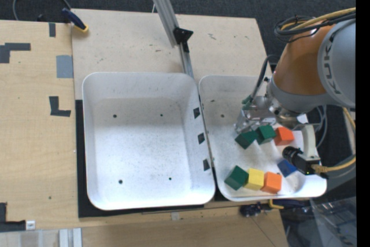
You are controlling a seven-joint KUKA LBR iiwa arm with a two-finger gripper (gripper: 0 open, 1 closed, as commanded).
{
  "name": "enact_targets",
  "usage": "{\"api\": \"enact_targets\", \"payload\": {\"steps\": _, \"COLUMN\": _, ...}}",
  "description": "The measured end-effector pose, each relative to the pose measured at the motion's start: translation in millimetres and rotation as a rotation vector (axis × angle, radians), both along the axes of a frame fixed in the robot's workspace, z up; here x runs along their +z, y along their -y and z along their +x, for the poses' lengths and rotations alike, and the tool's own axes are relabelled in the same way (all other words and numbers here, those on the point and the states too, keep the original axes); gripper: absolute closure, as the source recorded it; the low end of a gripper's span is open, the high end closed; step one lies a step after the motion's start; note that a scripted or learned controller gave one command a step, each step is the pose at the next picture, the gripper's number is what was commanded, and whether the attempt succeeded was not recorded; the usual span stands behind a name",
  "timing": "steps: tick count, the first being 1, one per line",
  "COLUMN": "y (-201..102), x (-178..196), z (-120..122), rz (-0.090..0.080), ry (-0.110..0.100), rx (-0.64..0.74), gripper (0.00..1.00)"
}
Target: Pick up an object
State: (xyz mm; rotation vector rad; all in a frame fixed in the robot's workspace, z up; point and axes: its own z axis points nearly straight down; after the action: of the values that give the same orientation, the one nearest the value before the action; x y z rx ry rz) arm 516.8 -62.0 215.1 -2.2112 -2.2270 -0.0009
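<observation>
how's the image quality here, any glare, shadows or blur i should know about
Camera view: lighting is even and soft, with no hard glare on the left bin or right bin; faint shadows sit under the green block and beside the gripper; the whole frame is slightly soft, so the gripper's metal parts blur together and small details around it are hard to read.

Even, bright light; soft shadows, slightly grainy.
</observation>
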Motion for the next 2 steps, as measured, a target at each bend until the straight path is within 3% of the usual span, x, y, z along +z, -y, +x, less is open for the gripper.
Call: {"api": "enact_targets", "payload": {"steps": 2, "y": -106.4, "x": -7.1, "z": -14.2, "rz": -0.001, "ry": -0.001, "rx": 0.000, "gripper": 1.00}}
